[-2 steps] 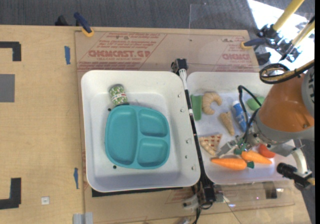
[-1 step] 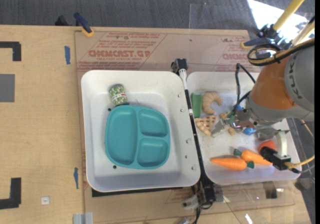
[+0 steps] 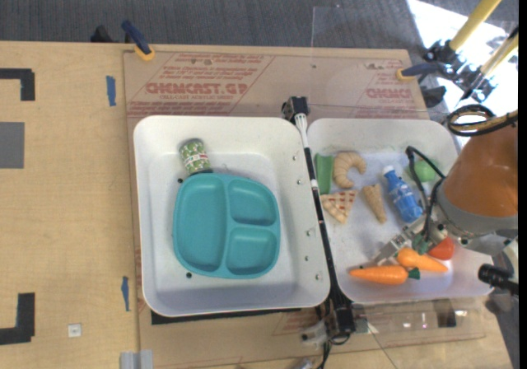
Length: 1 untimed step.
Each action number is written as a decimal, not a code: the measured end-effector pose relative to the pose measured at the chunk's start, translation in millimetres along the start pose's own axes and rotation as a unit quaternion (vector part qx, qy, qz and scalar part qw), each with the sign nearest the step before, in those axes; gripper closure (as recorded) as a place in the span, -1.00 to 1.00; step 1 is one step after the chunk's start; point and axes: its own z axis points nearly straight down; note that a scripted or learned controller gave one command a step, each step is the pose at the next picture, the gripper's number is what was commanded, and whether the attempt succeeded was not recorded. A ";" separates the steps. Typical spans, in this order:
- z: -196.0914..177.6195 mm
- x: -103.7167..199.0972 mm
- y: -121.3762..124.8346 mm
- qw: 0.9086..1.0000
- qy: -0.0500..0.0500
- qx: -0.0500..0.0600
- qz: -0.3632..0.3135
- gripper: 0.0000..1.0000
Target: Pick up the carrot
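arm (image 3: 486, 174): grey w/ orange band, comes in from the right, sits over the right bin's right side
gripper (image 3: 409, 237): down low in the right bin, just above the carrots; fingers too small and dark to read, can't tell if open or closed, can't tell if anything is between them
carrot (image 3: 380, 274): orange, lying flat near the front wall of the right bin (image 3: 395, 133), pointed end to the left, green stub at the right end
2nd carrot (image 3: 422, 260): shorter, just behind and right of the 1st, touching or nearly so; right beside the gripper tip, contact unclear
red item (image 3: 442, 249): small, roundish, by the 2nd carrot's right end, partly under the arm
blue bottle (image 3: 403, 193): lying mid bin, tilted, cap toward the back
croissant (image 3: 350, 168): tan, curved, back left of the right bin
green block (image 3: 324, 172): against the left wall, beside the croissant
pizza slice (image 3: 339, 206): just in front of the green block
cone (image 3: 375, 203): tan, between the pizza slice and the blue bottle
green item (image 3: 424, 170): back right, partly hidden by a black cable
left bin (image 3: 156, 219): white, holds the plate and the can
teal plate (image 3: 226, 226): 3 compartments, centre of the left bin
can (image 3: 194, 156): green pattern, on its side, just behind the plate's back-left corner
tabletop (image 3: 66, 194): tan board, black corner marks, blue tape bits at left
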 end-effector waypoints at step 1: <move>-12.0 -1.8 3.3 1.000 -0.004 -0.005 0.002 1.00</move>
